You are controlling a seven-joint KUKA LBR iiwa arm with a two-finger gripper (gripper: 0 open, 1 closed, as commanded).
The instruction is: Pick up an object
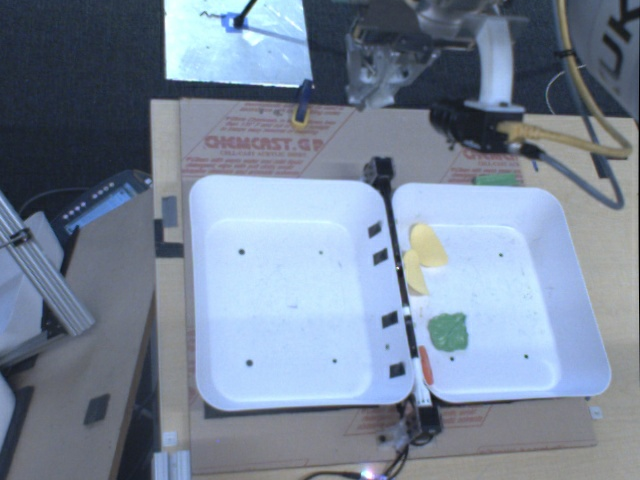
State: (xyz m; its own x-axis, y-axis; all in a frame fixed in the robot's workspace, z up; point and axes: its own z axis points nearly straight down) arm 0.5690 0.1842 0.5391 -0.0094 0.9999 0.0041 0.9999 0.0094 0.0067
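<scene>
Near the left wall of the right bin [560, 238] lie two yellow pieces: one [429, 245] higher up and one [414, 271] just below it, touching or nearly so. A green object [448, 331] lies lower in the same bin. A small orange-red item [426, 366] rests by the divider at the bin's lower left corner. My gripper [372, 80] hangs high above the bench's back edge, beyond both bins and well away from every object. Nothing shows between its fingers.
The left bin [290, 288] adjoins the right one along a black clipped divider [392, 268]. A yellow and blue clamp [301, 108] sits at the cardboard's back edge. A green tab [497, 179] lies behind the right bin. Cables run at the upper right.
</scene>
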